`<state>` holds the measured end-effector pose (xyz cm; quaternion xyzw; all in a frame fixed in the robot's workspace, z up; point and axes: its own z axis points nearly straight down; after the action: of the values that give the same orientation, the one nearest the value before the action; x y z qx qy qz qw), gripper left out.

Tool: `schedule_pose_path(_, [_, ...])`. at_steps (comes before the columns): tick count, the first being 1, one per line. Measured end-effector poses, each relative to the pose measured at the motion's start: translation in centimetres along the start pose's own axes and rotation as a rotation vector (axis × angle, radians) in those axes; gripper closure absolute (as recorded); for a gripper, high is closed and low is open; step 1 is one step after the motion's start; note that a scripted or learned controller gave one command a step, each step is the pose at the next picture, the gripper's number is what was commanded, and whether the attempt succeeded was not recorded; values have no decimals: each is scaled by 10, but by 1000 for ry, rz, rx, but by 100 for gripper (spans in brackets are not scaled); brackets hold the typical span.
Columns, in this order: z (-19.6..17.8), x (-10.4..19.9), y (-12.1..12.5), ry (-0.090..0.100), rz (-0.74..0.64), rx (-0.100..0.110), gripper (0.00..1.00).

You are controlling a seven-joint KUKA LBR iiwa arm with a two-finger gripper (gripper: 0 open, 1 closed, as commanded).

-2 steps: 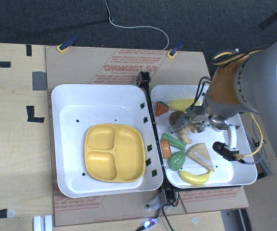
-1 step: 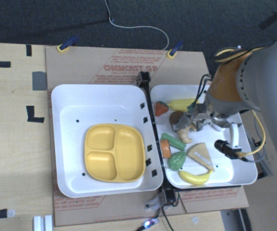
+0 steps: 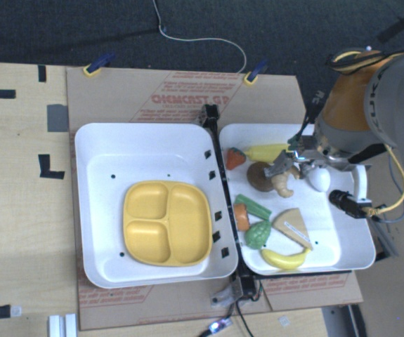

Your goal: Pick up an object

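My gripper (image 3: 292, 164) hangs low over the upper middle of the right bin (image 3: 349, 255), reaching in from the right. Right beneath and beside it lie a brown mushroom (image 3: 259, 177), a beige peanut-shaped piece (image 3: 284, 184) and a white egg (image 3: 319, 180). A yellow corn cob (image 3: 267, 152) and a red-orange piece (image 3: 235, 159) sit just to its left, near the bin's top wall. Toward the front are a carrot with green leaves (image 3: 246, 213), a green broccoli (image 3: 257, 235), a tan sandwich wedge (image 3: 292, 227) and a yellow banana (image 3: 284, 259). I see nothing lifted by the gripper.
The left bin (image 3: 93, 188) holds a yellow divided plate (image 3: 167, 222). A black divider clip (image 3: 211, 114) sits where the two bins meet. The arm's grey body and cables (image 3: 370, 118) crowd the right bin's right side. A white cable (image 3: 187, 37) runs across the dark floor behind.
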<state>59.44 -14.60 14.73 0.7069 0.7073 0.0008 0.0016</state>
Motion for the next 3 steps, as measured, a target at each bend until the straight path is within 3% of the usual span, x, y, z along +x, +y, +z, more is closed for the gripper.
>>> schedule_pose_path(1, [-61, 1, -5, 0, -1, 0, 100])
schedule_pose_path(2, [-78, 2, -4, 1, -1, 3, 100])
schedule_pose_path(3, [-70, 51, -18, 2, -5, 6, 100])
